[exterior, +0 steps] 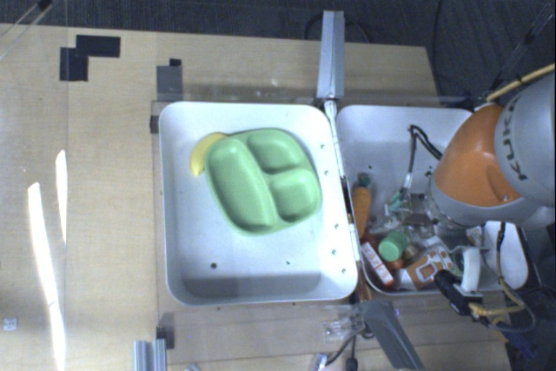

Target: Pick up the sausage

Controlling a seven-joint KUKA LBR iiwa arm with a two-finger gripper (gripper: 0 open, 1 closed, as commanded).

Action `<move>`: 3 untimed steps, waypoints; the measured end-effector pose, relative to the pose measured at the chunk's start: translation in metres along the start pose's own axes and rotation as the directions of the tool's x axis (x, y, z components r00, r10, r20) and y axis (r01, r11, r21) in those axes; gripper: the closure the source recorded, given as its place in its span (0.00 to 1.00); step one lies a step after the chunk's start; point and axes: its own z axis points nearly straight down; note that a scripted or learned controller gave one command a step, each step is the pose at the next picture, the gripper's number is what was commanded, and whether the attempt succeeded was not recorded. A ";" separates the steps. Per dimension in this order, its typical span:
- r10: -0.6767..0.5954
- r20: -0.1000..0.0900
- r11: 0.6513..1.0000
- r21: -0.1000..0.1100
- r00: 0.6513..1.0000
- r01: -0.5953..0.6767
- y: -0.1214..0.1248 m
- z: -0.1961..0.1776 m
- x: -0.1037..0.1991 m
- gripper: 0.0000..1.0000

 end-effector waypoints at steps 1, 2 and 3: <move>0.249 -0.001 0.969 0.010 0.969 -0.249 0.039 0.002 0.005 0.00; 0.246 0.002 0.969 0.017 0.969 -0.246 -0.004 -0.002 -0.012 0.00; 0.278 0.003 0.961 0.016 0.961 -0.278 0.060 -0.018 -0.043 0.00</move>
